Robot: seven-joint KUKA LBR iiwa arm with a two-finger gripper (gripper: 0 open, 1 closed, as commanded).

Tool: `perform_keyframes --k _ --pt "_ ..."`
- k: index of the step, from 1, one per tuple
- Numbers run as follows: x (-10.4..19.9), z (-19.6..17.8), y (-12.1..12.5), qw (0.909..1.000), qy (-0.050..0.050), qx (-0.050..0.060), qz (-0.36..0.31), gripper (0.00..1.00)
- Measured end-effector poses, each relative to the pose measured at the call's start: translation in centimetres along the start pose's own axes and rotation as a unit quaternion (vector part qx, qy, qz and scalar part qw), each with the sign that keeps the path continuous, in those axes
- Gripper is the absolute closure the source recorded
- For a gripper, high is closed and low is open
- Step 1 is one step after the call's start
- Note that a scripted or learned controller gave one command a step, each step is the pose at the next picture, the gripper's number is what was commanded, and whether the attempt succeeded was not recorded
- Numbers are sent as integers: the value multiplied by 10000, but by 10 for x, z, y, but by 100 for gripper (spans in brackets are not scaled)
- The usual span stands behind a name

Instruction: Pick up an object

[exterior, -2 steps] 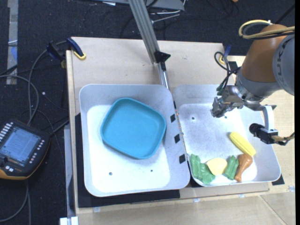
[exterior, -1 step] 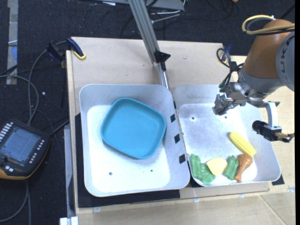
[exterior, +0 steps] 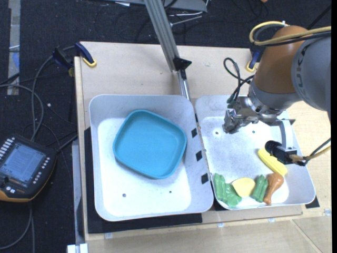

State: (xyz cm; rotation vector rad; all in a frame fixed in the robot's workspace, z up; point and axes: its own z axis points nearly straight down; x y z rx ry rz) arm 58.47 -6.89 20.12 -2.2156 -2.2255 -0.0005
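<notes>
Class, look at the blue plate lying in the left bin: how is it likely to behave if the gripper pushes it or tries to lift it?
The blue plate looks moulded and rigid, so probably stiff. Lying flat on the smooth white bin, it would likely slide, not roll or tip. Its broad, low rim probably gives the gripper little to pinch.

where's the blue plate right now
The blue plate lies in the left bin of the camera view, filling most of its upper middle, across the divider from the toy food in the right bin.

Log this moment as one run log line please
pincer over right bin, upper left | nothing seen held | toys along near edge: banana, drumstick | blue plate in left bin
</notes>
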Motion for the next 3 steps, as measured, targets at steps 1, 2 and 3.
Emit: perform_keyframes --k 1,2,3 --pt "45 -14 -8 10000 0 -8 1 100" --pt "100 -11 -16 10000 0 0 0 100" --pt "147 -28 -22 10000 1 -8 1 100"
